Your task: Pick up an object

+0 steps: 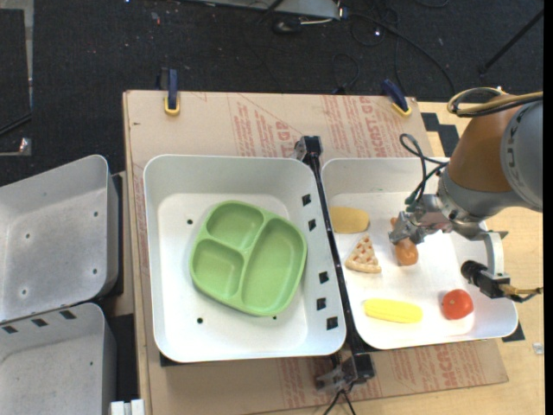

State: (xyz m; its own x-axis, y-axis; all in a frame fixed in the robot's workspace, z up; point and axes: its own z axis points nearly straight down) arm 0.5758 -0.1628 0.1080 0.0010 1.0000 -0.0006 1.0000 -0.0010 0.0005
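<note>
Red print on the counter [259, 115] is mirrored, unreadable. Right of centre, the claw [406, 236] meets a sausage [406, 252] — whether it pinches, I cannot tell.

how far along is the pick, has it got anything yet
Reach looks done: the gripper is down in the right bin, right over the small orange-brown item. In hand: nothing clearly shown. Left: a secure grasp and lift. The pizza slice, yellow piece and tomato lie untouched.
</note>
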